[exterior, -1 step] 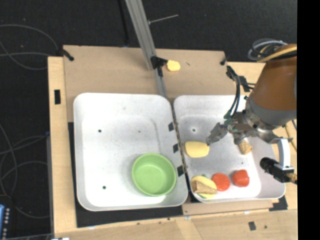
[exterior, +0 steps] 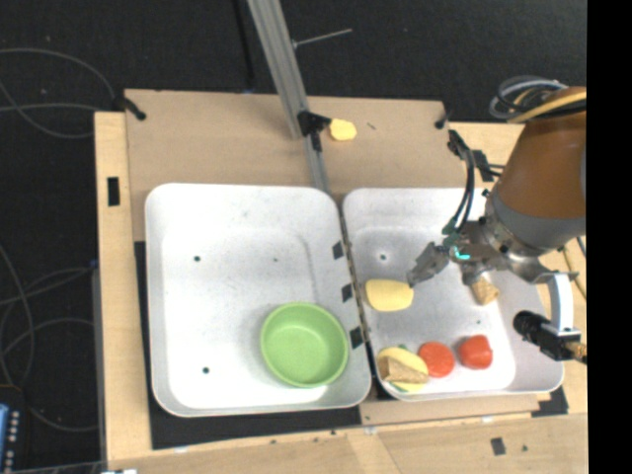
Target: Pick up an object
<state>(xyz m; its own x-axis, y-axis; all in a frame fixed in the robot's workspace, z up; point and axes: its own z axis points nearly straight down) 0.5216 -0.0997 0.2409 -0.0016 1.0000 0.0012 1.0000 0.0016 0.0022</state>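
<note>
In the right bin (exterior: 395,220) a pale yellow lump (exterior: 388,295) lies near the left wall. Along its front edge sit a yellow and tan piece (exterior: 403,367), a round red-orange piece (exterior: 435,357) and a red piece (exterior: 476,352). My gripper (exterior: 455,276) hangs over the middle of the right bin, just right of the yellow lump and above the red pieces. Its fingers are spread: the dark one (exterior: 429,263) points toward the yellow lump, the other (exterior: 484,289) is on the right. Nothing is between them.
A green bowl (exterior: 304,344) stands in the front right part of the left bin (exterior: 217,255). A small yellow piece (exterior: 343,130) lies on the bench behind the bins, beside a slanted metal post (exterior: 281,57). The arm's orange body (exterior: 548,181) covers the right bin's far right corner.
</note>
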